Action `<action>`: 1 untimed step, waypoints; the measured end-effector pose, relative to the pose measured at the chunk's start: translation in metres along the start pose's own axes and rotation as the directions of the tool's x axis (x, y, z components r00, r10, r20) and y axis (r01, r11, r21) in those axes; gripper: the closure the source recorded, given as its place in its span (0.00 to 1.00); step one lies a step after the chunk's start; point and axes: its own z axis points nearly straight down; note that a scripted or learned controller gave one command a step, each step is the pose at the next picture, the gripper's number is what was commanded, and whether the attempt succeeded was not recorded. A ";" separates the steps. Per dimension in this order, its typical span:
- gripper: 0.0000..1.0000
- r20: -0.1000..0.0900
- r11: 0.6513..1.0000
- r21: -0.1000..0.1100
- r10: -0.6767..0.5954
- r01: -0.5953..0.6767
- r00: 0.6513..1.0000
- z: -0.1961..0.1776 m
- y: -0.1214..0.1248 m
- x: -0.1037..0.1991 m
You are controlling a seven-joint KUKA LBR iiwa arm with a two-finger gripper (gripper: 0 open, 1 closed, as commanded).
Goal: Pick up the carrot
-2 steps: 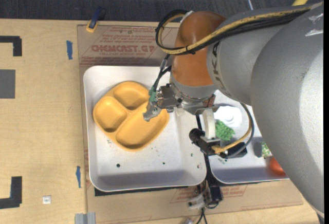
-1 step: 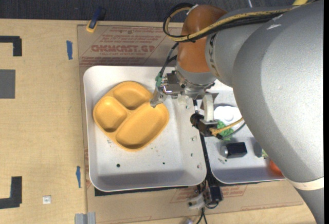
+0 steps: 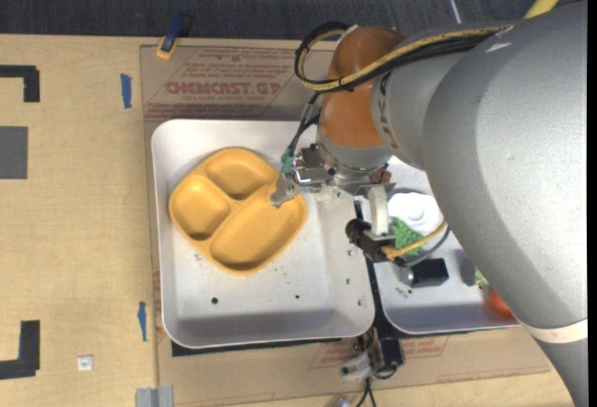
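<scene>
- Nearest, at the front right corner of the right bin (image 3: 438, 314): the carrot (image 3: 499, 305), an orange tip poking out from under the grey arm (image 3: 508, 162), the rest covered.
- Just beside it on the left, sharing a middle wall: the left bin (image 3: 280, 298), floor specked with small dark crumbs.
- Further back in the right bin: a white round piece (image 3: 418, 207) with a green leafy bit (image 3: 407, 234) at its near edge, partly under the arm.
- In the middle of the left bin: a yellow divided plate (image 3: 233, 209) with three hollows, lying flat.
- At that plate's far right rim: the gripper (image 3: 285, 183), low and close to the rim or touching it; cannot tell whether clenched or released, and nothing seen in its grasp.
- Well apart from the carrot, one bin across.
- Above the gripper: the orange band (image 3: 359, 102).
- Beyond the bins: a printed cardboard sheet (image 3: 224, 83) on the bench (image 3: 65, 209).
- Farthest: a blue and yellow clip (image 3: 173, 34) at the bench's far edge.
</scene>
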 end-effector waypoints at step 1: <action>1.00 0.011 1.000 -0.008 0.000 0.000 1.000 -0.013 0.002 -0.004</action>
